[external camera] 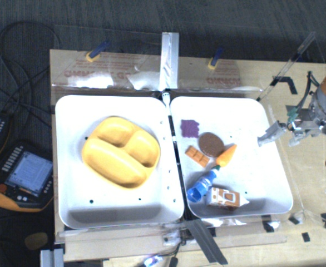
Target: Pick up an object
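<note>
My gripper (274, 132) hangs over the right rim of the right bin (246, 107), apart from every object. In that bin lie a purple piece (189, 128), a brown disc (211, 143), an orange block (198, 156), an orange carrot-shaped piece (226, 154), a blue bottle (201, 187) and a small brown-and-white carton (226, 198). A big yellow lumpy object (121, 152) takes up the middle of the left bin (74, 204). Nothing is seen held in the gripper.
A metal divider post (169, 65) stands behind the seam between the bins. Cables and handheld controllers (24, 174) lie on the floor at the left. A thin rod (291, 65) slants up behind the gripper at the right.
</note>
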Tool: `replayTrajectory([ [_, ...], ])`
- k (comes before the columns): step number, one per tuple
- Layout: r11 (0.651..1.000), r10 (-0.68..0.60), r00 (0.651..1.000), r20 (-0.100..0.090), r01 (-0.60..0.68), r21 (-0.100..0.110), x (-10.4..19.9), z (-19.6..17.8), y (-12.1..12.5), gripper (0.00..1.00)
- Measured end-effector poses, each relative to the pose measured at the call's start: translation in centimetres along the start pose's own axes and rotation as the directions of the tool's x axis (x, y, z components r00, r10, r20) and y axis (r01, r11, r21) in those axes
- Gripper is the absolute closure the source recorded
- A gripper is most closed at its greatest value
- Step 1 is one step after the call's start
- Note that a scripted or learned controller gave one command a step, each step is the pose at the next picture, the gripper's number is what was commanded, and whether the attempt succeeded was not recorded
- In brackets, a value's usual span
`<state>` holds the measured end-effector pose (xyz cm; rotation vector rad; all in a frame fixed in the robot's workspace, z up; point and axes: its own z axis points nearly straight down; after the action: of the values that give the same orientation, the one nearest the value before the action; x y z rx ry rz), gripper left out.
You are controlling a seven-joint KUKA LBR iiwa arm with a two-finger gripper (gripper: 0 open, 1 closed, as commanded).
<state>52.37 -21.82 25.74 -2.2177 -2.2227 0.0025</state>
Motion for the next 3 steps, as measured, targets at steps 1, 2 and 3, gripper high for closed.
replayTrajectory([
  [1, 0.987, 0.159, 0.987, 0.000, -0.159, -0.001, 1.6, -1.3, 0.5, 0.00],
  [2, 0.994, 0.108, 0.994, 0.000, -0.108, 0.002, 6.1, 9.5, 3.5, 0.00],
  [3, 1.000, -0.022, 1.000, 0.002, 0.022, -0.010, 4.0, 16.8, 3.2, 0.00],
])
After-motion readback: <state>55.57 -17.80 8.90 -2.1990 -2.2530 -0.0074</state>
